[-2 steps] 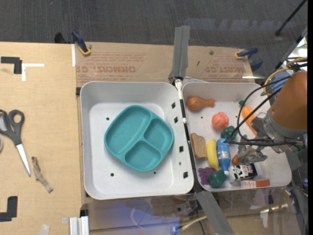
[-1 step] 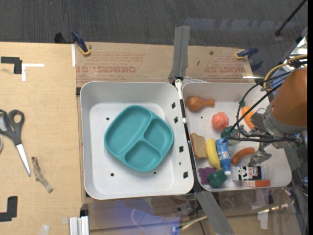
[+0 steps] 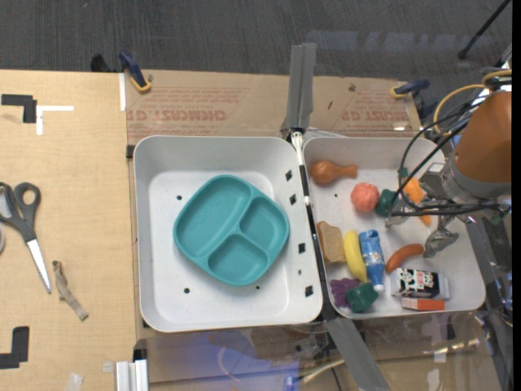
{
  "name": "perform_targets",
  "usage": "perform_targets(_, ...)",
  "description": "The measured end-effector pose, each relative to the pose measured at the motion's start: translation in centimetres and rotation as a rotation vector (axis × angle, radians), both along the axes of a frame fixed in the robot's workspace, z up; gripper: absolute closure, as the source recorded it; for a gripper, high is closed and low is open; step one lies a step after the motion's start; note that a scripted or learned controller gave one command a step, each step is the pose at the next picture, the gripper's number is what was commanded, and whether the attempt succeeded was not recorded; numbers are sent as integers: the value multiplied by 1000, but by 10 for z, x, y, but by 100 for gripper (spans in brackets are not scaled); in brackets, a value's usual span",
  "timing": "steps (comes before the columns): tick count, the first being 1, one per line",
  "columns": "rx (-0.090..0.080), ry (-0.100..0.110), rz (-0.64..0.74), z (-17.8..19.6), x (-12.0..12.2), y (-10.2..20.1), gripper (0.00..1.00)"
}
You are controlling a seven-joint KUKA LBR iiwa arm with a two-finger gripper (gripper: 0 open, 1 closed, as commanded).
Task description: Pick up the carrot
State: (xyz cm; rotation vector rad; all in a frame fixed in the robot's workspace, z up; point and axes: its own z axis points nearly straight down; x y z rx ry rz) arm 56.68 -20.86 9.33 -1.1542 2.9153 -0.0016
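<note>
The carrot [image 3: 415, 192] lies in the right bin [image 3: 383, 160], near its right wall, partly hidden by cables and the pincer [image 3: 411, 212]. The pincer hangs just beside and below it; I cannot tell how far it is open, or if it has hold of something. A pink ball [image 3: 365, 196] is to the left of the carrot, a sausage [image 3: 404, 257] below. The left bin [image 3: 155, 243] carries a teal tray [image 3: 232, 230]. Scissors [image 3: 24, 218] lie on the counter [image 3: 65, 177].

Divided tray [image 3: 232, 230] in the left bin [image 3: 155, 235], toy foods in the right bin [image 3: 468, 271], scissors [image 3: 26, 222] on the worktop [image 3: 65, 300] far left
</note>
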Motion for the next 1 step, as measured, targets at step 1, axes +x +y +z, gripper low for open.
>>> perform_targets(1,0,-2,-15,1,9,-4,0)
